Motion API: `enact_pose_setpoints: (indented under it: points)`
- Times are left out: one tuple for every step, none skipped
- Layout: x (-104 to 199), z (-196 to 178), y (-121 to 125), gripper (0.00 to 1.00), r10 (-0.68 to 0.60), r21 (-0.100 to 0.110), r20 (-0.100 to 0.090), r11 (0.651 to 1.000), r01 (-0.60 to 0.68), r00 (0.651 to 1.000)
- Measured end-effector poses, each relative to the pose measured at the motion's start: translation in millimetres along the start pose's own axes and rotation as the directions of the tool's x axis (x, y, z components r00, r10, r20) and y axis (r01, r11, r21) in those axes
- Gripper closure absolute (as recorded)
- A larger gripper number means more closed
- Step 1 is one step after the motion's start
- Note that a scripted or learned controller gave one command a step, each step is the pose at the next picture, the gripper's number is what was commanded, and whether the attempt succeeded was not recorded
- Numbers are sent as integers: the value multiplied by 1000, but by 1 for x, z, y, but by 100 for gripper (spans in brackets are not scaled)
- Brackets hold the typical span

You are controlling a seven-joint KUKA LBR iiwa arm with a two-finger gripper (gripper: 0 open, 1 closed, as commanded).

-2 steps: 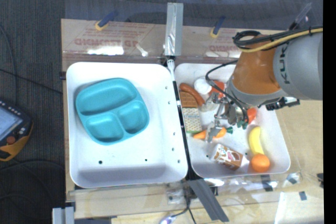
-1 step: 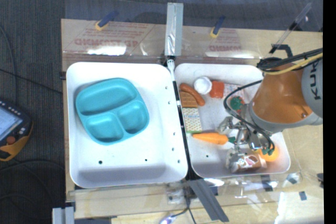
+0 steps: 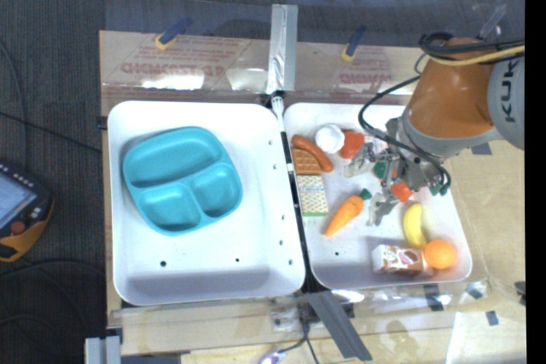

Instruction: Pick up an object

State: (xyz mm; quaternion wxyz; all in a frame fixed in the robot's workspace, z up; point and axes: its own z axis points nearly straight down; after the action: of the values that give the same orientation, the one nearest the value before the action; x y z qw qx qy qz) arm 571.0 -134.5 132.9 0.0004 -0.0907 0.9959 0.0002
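Note:
My gripper [image 3: 374, 183] hangs low over the middle of the right bin [image 3: 341, 264], open, and bare bin floor shows between its fingers. A toy carrot [image 3: 343, 215] lies just left of and below it, and a banana [image 3: 413, 225] lies just to its right. A small red-orange piece [image 3: 401, 191] shows beside the wrist, partly hidden. At the bin's back left sit a white ball [image 3: 328, 137], a red-orange item [image 3: 352, 143] and a brown bread piece [image 3: 310, 154].
An orange [image 3: 439, 254] and a small printed carton [image 3: 399, 260] lie in the right bin's front right corner. A green patterned pad [image 3: 312, 194] lies along its left wall. The left bin [image 3: 145, 281] holds a blue divided tray [image 3: 181, 177].

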Motion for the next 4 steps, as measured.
enact_pose_setpoints:
  points:
    - [56, 43, 20, 0, 17, 3, 12, 1000, -17, 1000]
    - [54, 32, 20, 100, 16, 6, 15, 1000, -16, 1000]
    - [54, 32, 20, 0, 16, 6, 15, 1000, -16, 1000]
    - [71, 42, 32, 0, 5, 8, 19, 1000, -5, 1000]
